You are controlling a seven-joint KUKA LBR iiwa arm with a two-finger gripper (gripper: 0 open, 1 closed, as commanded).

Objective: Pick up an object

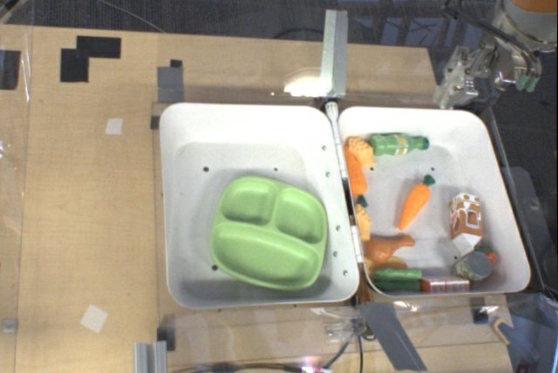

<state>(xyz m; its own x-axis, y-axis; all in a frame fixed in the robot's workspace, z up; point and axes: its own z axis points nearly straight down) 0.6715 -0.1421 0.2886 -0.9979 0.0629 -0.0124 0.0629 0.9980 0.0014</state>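
The right white bin [440, 179] lies just below the gripper [475, 75], its far rim close under it. The left white bin [200, 136] sits beside it, farther from the gripper on the left, their rims touching along a centre seam. A green divided plate [270, 232] rests in the left bin, well apart from the gripper, tilted slightly. A grey metal upright [335, 53] stands left of the gripper, at the bins' far junction. Black blocky marks [87, 56], perhaps tape, lie far left on the pale wooden bench [78, 214].
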